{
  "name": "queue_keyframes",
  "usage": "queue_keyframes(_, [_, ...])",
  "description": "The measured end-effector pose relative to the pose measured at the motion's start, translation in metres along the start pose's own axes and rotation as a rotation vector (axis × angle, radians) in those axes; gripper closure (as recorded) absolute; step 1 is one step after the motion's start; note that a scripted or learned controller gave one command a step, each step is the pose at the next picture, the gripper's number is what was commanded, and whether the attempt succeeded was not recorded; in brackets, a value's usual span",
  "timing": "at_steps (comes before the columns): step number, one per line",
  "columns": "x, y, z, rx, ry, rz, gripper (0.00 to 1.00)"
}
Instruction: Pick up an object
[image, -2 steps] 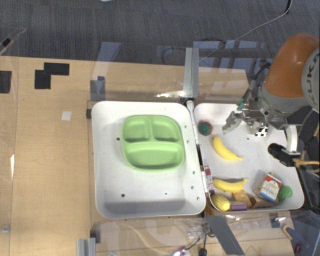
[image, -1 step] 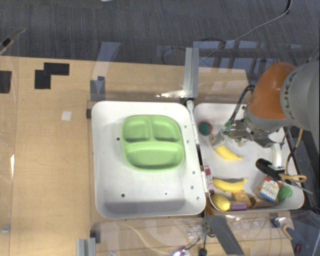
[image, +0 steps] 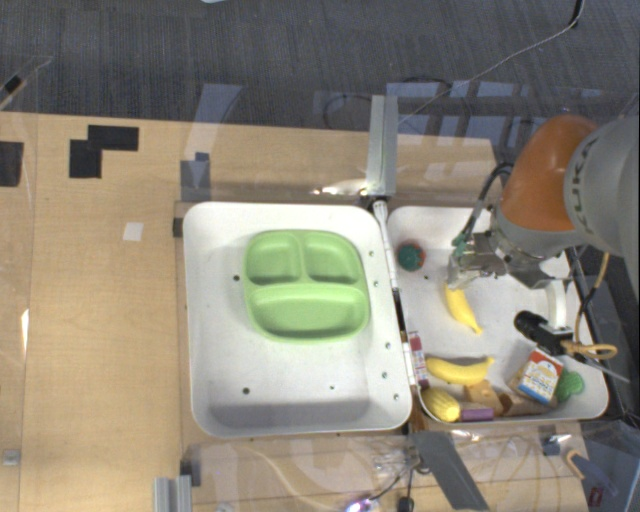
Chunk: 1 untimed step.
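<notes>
My gripper (image: 464, 274) hangs low over the right bin (image: 500, 222), in its upper middle part. Directly below it lies a small yellow banana-shaped piece (image: 463, 309), whose upper end reaches up to the gripper tip. From this angle I cannot tell whether the two touch. A small green and red ball (image: 410, 256) sits to the gripper's left, near the bin's left wall.
A larger yellow banana (image: 458, 370), a yellow lump (image: 442, 405), an orange and white carton (image: 538, 380) and a green piece (image: 571, 385) crowd the right bin's front. The left bin (image: 215, 330) holds a green divided plate (image: 303, 283).
</notes>
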<state>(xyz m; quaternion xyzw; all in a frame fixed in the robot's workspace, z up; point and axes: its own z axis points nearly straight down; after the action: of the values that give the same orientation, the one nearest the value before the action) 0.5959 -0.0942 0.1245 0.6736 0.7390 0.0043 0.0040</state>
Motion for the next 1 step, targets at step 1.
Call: queue_keyframes(1, [-0.0213, -0.0159, 0.0331, -0.004, -0.003, -0.454, 1.0])
